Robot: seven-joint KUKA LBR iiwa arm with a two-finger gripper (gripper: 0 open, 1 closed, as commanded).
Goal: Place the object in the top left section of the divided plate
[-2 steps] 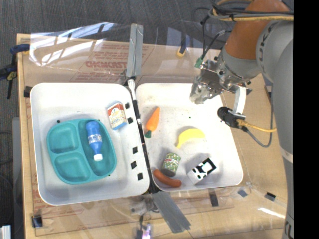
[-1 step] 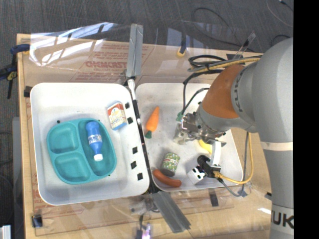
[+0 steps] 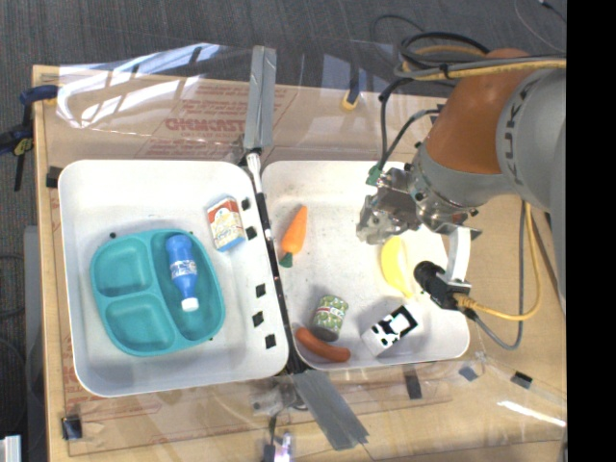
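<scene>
Banana [image 3: 393, 264], yellow, curved, lies near right bin's [image 3: 318, 183] right edge beneath gripper [image 3: 377, 221]. Teal divided plate [image 3: 120, 269], left bin [image 3: 96, 186], holds blue bottle [image 3: 182, 271] in right section.

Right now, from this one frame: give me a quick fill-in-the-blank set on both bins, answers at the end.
1. The blue bottle lies in the teal divided plate, which sits in the ____ bin.
2. The carrot lies in the ____ bin.
3. The gripper hangs just above the ____ banana.
4. The green can stands right beside the ____, near the right bin's front edge.

Answers: left; right; yellow; sausage
</scene>
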